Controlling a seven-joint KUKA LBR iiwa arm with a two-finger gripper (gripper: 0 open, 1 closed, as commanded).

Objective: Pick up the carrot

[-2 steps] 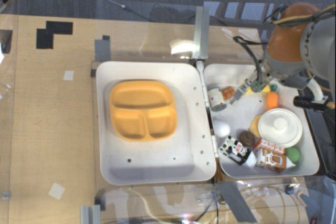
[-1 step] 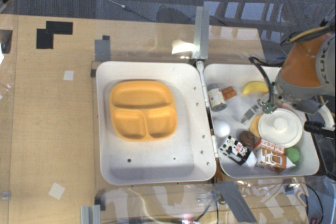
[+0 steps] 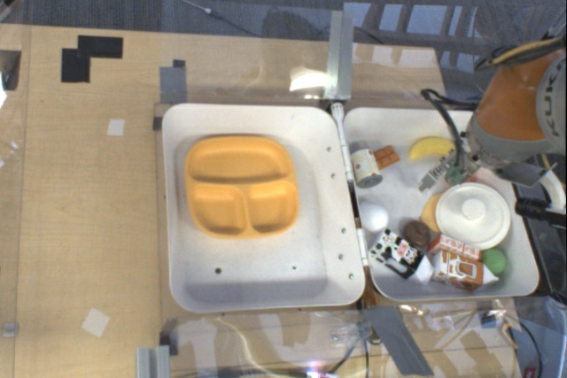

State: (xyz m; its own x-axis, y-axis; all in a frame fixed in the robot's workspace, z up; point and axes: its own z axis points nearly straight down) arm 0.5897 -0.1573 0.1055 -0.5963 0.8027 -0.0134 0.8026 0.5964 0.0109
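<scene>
Camera view puts your gripper (image 3: pixel 474 215) low over the right bin (image 3: pixel 532 279), and whether it is clenched you cannot tell. Crowded toys beside it, banana (image 3: pixel 428 147) and milk carton (image 3: pixel 458 266), risk a wrong grab. No carrot is identifiable; it may sit under the wrist.

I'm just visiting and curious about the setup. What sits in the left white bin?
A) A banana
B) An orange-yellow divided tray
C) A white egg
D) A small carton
B: the orange-yellow divided tray lies alone in the left bin, while the banana, the carton and the white egg all lie in the right bin.
</scene>
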